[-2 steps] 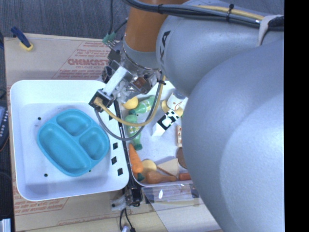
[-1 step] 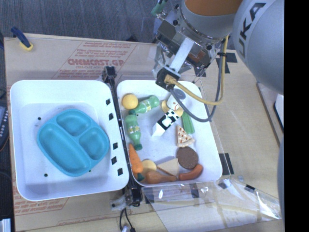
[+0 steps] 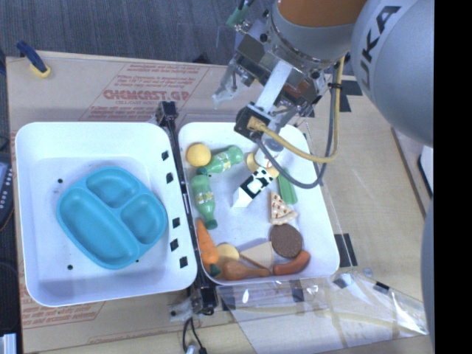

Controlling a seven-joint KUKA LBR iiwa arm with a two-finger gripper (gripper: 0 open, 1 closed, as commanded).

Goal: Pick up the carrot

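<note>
Camera view shows you the small orange plastic carrot [image 3: 206,243] lying at the right-hand white bin's [image 3: 324,231] lower-left edge, well apart from the black-and-white two-finger gripper [image 3: 254,185], which hangs mid-bin; you cannot tell its spread.

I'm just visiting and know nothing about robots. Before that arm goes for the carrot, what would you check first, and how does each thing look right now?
1. Carrot in view: ok, it lies at the right bin's near left edge.
2. Carrot free on top: ok, nothing covers it.
3. Room around it: not ok, it is crowded against the bin wall, with a green bottle just above it.
4. Gripper over the carrot: not ok, it hovers mid-bin, well away from it.
5. Gripper ready to grasp: cannot tell.
</note>
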